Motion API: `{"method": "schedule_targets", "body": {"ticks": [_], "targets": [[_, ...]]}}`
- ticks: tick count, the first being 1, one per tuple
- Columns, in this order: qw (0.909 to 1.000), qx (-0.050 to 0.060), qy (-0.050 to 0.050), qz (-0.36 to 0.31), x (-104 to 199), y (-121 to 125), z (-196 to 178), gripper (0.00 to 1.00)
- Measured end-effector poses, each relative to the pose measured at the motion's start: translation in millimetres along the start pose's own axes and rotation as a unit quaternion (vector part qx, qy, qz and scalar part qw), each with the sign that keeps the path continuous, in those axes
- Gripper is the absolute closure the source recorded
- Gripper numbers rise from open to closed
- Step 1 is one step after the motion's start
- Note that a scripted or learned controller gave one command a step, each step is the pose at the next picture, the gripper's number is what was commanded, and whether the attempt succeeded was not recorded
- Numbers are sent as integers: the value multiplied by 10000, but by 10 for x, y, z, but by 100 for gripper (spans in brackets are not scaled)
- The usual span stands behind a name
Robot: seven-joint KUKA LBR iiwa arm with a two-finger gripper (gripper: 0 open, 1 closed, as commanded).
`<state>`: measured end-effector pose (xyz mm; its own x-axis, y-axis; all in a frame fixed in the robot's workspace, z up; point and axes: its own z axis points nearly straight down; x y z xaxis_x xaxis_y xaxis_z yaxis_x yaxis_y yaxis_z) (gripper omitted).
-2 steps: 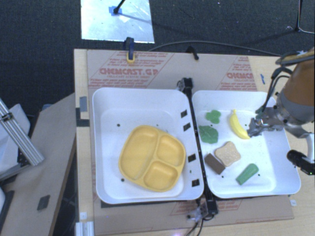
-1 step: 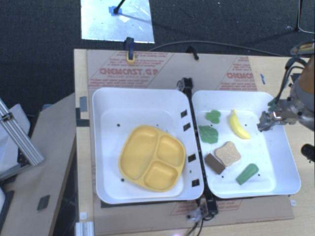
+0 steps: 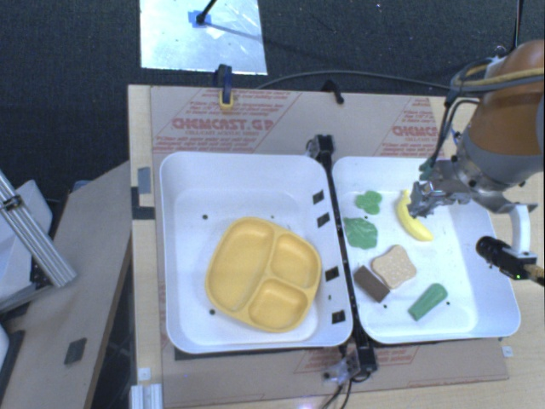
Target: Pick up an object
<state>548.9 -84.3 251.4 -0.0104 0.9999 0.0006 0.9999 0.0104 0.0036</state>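
Observation:
The right bin (image 3: 477, 313) holds several toy foods. A yellow banana (image 3: 415, 221) lies near its upper middle. My gripper (image 3: 421, 199) hangs right over the banana's upper end, at the tip of the grey and orange arm (image 3: 507, 118). Whether it touches the banana I cannot make out. Left of the banana are two green leafy pieces (image 3: 368, 201) (image 3: 361, 233). A bread slice (image 3: 394, 267) leans against a brown block (image 3: 370, 284) lower down. Near the front of the bin lies a green cylinder (image 3: 427, 302).
The left bin (image 3: 183, 228) holds a yellow divided plate (image 3: 264, 273). A black clip strip (image 3: 334, 245) runs along the ridge between the bins. A black fitting (image 3: 502, 258) sticks in over the right bin's right edge.

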Motion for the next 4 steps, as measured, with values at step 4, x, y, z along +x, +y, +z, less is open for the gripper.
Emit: {"method": "schedule_targets", "body": {"ticks": [4], "targets": [[10000, -6, 1, 18, 1796, 1023, 242, 100]]}}
